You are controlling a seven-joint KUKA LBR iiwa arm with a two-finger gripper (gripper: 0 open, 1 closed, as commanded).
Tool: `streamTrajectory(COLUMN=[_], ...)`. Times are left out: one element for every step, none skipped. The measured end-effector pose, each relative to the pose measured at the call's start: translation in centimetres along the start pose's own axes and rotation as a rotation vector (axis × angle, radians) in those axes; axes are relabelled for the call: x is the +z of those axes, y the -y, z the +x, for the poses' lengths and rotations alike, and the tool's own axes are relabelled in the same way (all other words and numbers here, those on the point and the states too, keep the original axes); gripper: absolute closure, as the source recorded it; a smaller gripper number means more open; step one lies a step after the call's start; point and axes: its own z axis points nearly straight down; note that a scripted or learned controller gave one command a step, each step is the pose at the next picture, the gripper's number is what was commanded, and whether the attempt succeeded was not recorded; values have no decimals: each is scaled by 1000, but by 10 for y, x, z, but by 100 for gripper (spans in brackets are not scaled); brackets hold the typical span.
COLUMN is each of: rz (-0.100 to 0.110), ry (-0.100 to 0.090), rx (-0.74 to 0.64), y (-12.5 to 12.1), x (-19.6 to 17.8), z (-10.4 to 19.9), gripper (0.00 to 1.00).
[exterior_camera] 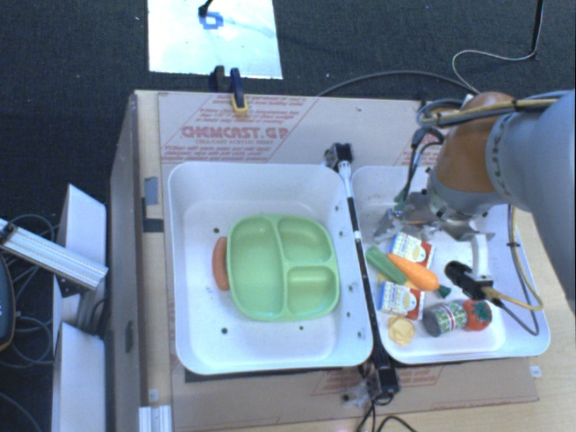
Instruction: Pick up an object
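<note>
Carrot (416, 273) was found, as you would have noted, in the bin on the view's right (531, 327), lying slantwise near the middle of that bin's heap of small goods. You would have recorded a green pod (385, 265) touching its left end and a small printed carton (409, 247) just behind it. A second carton (399, 299) sat in front of the carrot, with a yellow disc (401, 331) just in front of that carton. A can (454, 317) lay on its side to the right of the disc, near the front wall. The gripper (407, 216) stood over the far half of the same bin, just beyond the first carton. You could not tell whether it touched anything, and nothing was seen held in it. Whether the gripper was apart or together could not be made out from your camera. The arm (531, 151) reached in from the right, across the bin's far corner. In the other bin (193, 241) you had a green divided plate (282, 266) lying flat, with an orange sausage (220, 264) against its left edge.
</note>
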Motion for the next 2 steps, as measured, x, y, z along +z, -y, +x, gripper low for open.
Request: streamTrajectory(rz=[-2, -2], ry=[0, 0], rx=[-2, -3], y=[-33, -63], x=[0, -1], z=[4, -10], gripper=[0, 0])
